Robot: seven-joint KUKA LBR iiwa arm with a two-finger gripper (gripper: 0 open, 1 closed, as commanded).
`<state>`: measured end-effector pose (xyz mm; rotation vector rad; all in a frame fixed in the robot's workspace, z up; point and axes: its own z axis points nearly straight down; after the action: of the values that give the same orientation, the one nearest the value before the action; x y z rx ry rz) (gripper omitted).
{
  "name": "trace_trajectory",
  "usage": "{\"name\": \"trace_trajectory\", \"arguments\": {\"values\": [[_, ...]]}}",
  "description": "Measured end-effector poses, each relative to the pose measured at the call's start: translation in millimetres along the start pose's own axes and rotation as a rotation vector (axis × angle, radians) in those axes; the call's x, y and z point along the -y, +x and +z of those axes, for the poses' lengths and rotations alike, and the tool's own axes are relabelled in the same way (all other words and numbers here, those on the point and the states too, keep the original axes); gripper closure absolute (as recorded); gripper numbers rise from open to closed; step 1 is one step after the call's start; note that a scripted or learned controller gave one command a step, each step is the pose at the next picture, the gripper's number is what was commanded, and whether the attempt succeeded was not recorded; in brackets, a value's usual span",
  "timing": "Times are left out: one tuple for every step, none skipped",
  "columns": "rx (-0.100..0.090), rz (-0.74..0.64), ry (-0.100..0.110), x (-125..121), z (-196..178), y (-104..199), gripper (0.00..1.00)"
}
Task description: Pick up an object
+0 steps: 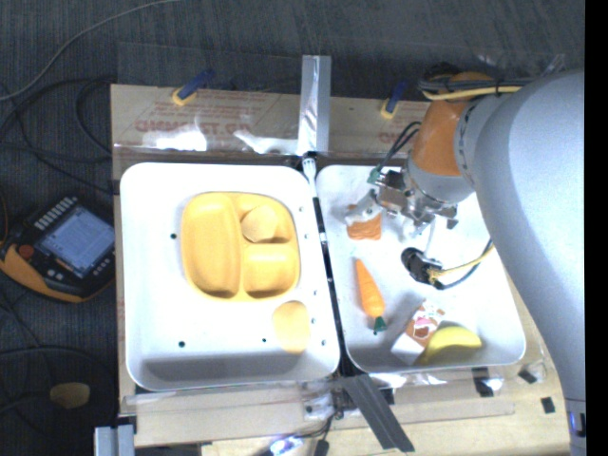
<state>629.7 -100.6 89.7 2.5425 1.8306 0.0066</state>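
**Kid:** Looking down at the bench, you saw two white bins side by side. What was in the left bin (142, 283)?

**Helper:** You had a yellow tray (237, 245) with three pockets near the middle of it. A round tan piece (259, 223) sat in the tray's top right pocket. A pale yellow lump (292, 321) lay just off the tray's lower right corner, close to the bin's right wall.

**Kid:** And the right bin (503, 321)?

**Helper:** You could see an orange carrot (370, 292) with a green end lying near the left wall, about halfway down. A small orange piece (365, 227) sat above it, nearer the top left corner. A yellow banana (449, 342) lay by the bottom edge, toward the right corner, and a little red and white thing (424, 325) touched its left side.

**Kid:** Where was the arm?

**Helper:** The big grey arm (541, 217) came in from your right, with its orange band (439, 142) over the bin's top edge. The gripper (397, 195) hung low in the top part of the right bin, just beside the small orange piece.

**Kid:** Was it pinching that piece?

**Helper:** You could not tell. The fingers were too small and mixed up with metal bits and a black cable (420, 264) to see if they were spread or pressed together.
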Motion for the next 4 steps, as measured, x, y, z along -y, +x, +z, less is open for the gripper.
{"name": "trace_trajectory", "arguments": {"values": [[0.001,0.0,-0.003,-2.3,-12.5,-0.6,1.0],[0.0,-0.227,0.018,29.9,-158.5,37.0,1.0],[-0.002,-0.352,0.02,92.8,-99.0,10.9,1.0],[-0.002,-0.353,0.02,92.7,-99.1,11.0,0.0]]}}
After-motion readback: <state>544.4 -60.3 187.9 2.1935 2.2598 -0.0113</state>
